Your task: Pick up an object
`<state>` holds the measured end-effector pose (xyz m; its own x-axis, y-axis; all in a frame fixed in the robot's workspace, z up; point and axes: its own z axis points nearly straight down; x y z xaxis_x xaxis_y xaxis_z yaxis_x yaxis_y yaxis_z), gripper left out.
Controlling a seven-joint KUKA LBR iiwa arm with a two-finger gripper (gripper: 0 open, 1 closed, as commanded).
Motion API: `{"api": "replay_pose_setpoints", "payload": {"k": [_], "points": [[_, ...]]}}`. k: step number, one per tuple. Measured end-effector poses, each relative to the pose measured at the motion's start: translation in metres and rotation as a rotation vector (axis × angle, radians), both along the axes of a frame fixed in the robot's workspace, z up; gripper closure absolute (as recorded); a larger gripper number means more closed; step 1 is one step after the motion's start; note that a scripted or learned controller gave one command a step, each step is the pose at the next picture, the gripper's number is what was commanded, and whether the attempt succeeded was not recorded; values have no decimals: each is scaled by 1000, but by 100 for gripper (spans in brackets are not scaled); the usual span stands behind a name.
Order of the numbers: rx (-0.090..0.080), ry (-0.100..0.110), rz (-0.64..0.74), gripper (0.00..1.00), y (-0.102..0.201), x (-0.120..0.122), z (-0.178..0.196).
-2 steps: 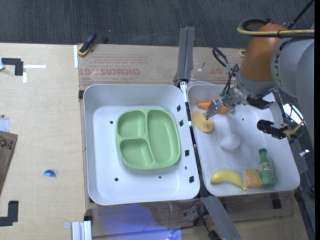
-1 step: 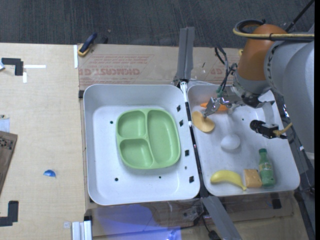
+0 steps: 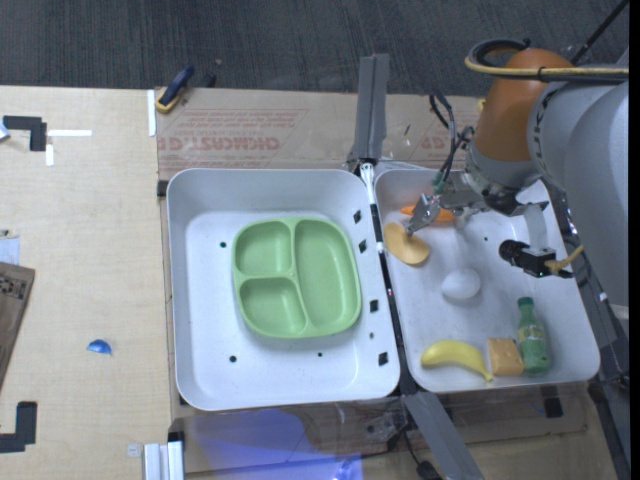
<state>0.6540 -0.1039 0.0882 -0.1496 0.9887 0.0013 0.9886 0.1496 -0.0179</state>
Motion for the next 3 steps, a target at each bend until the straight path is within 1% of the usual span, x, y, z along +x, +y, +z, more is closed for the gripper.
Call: {"api": "replay_pose_setpoints", "payload": {"k": [1, 2, 3], "points": [[0, -13, -61, 0, 3, 3, 20], [-1, -18, -162, 0, 1, 5, 4], [-7, -3, -164, 100, -3, 1, 11]]}}
